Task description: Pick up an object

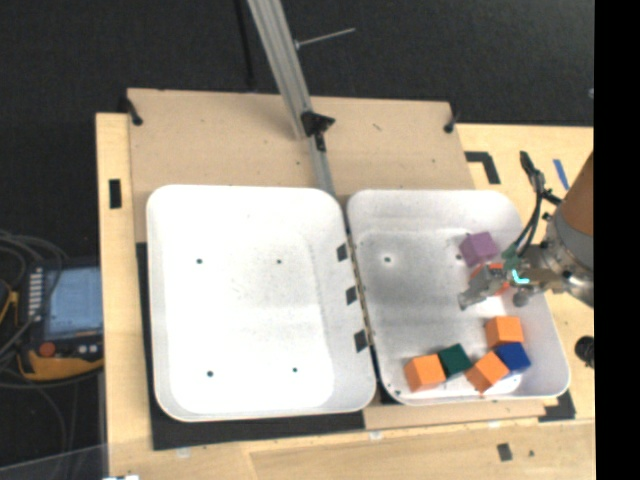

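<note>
My gripper (484,286) reaches in from the right and hangs low over the middle right of the right bin (400,218). A purple block (479,245) lies just beyond it, close to or touching its upper side. Right below it lies an orange block (504,329). Along the bin's front wall sit another orange block (425,370), a green block (455,357), a third orange block (489,370) and a blue block (512,355). A small reddish patch (494,266) shows at the gripper's upper edge; what it is, I cannot make out.
The left bin (250,298) sits beside the right one, their walls meeting in the middle. A slanted metal pole (285,63) rises from behind the bins. Cables and a small device (70,308) lie off the bench to the left.
</note>
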You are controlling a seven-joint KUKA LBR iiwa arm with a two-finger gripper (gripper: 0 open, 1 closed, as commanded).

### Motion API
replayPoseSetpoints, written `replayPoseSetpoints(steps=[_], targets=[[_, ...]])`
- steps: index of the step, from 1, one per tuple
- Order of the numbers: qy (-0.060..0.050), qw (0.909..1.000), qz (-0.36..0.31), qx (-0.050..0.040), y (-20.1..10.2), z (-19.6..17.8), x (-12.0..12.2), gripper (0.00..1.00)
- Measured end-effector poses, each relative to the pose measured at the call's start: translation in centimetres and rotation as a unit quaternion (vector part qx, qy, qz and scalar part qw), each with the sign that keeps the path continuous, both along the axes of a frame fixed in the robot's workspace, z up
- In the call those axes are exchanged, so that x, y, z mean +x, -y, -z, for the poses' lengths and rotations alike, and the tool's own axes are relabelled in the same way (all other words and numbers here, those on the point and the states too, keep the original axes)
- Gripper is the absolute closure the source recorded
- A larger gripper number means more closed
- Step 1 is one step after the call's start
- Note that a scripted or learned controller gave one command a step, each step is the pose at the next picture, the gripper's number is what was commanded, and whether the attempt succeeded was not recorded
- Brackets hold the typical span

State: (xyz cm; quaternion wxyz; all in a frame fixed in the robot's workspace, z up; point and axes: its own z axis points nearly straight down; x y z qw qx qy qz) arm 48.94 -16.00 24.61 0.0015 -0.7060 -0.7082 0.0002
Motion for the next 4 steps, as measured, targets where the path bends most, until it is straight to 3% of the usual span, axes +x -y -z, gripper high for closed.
replayPoseSetpoints(steps=[1, 3, 4], targets=[[0.002, 1.0, 0.001, -0.0007, 0.0, -0.2, 0.1, 0.0], [-0.001, 1.0, 0.003, -0.0013, 0.3, 8.5, 0.1, 0.0], [-0.001, 1.0, 0.003, -0.0015, 0.7, 14.7, -0.3, 0.0]])
